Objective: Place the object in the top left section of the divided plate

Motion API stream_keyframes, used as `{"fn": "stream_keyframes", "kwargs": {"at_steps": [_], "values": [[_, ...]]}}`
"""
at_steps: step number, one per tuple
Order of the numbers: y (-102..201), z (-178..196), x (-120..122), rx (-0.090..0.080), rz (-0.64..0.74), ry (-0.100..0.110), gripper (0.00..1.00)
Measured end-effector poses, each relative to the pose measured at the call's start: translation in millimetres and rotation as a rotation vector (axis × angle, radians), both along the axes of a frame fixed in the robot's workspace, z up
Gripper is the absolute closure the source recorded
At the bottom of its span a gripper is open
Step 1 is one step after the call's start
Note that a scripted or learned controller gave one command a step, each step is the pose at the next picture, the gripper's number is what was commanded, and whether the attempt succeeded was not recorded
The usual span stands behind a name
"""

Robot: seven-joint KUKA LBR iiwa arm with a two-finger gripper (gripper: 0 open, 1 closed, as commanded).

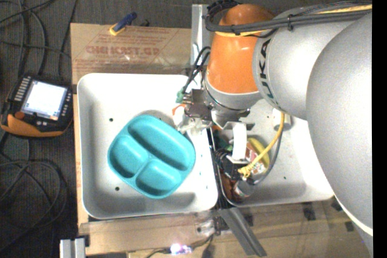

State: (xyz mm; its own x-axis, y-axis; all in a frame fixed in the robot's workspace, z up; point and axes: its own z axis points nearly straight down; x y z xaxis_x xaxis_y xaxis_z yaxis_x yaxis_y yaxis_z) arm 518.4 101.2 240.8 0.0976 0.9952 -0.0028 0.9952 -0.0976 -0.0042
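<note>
Gripper hovers over the left bin's right edge, by the teal divided plate; whether anything is clamped, I cannot tell. Objects in the right bin look small and light; I'd judge a grasp across the middle safest.

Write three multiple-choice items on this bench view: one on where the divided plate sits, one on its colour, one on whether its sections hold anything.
1. Where does the divided plate sit?
A. In the left bin
B. In the right bin
C. On the cardboard behind the bins

2. What colour is the plate?
A. White
B. Orange
C. Teal

3. What state are the plate's sections in?
A. All bare
B. One holds a yellow thing
C. Each holds something

Answers:
1 A: the plate rests on the floor of the left bin, near the wall it shares with the right bin.
2 C: it is teal against the white bin.
3 A: all three sections show plain teal, with nothing lying in them.
</note>
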Motion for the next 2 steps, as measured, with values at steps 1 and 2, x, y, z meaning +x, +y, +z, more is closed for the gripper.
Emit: {"fn": "stream_keyframes", "kwargs": {"at_steps": [1, 2], "values": [[95.5, -125.3, 16.8, 0.012, -0.031, -0.031, 1.00], [44.3, -117.4, -35.1, 0.006, -0.211, -0.003, 1.00]]}}
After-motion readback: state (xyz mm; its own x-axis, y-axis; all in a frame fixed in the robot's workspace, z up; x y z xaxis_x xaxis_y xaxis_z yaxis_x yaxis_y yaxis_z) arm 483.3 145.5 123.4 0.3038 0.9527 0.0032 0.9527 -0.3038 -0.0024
